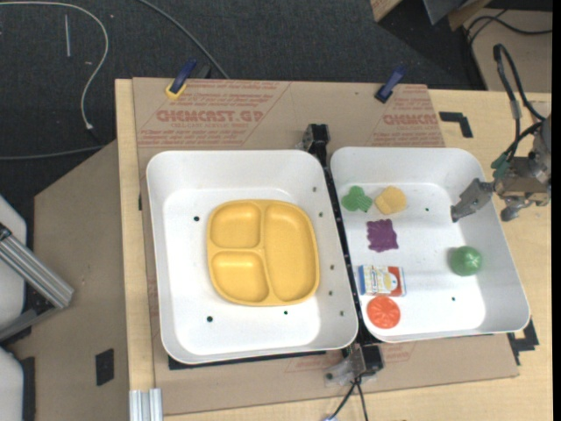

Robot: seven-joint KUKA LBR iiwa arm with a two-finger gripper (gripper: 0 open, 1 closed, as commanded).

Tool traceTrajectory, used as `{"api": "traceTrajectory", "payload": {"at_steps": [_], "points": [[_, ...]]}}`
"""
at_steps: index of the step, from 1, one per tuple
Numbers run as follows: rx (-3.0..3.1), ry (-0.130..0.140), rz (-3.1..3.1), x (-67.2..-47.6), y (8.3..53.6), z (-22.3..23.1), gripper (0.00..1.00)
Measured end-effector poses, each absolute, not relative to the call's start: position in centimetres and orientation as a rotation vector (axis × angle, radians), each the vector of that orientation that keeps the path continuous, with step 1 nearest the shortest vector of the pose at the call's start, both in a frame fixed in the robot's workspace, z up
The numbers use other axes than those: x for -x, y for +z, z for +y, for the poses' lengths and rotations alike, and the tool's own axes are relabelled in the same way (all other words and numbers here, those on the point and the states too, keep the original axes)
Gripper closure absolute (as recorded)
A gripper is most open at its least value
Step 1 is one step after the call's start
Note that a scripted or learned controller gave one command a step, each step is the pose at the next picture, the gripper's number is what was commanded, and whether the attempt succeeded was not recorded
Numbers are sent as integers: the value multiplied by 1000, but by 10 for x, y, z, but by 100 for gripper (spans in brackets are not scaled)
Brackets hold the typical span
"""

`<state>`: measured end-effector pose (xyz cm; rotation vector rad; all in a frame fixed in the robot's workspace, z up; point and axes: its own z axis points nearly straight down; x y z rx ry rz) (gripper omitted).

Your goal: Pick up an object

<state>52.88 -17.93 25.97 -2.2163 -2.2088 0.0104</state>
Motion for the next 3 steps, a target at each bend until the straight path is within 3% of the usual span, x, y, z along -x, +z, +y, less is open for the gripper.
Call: {"api": "traceTrajectory", "payload": {"at_steps": [1,2,3], "points": [[2220,0,-2221,-531,266,-179,0],[2217,2,-2218,-527,221,-172,0],[2218,1,-2219,-535,169,-166,0]]}}
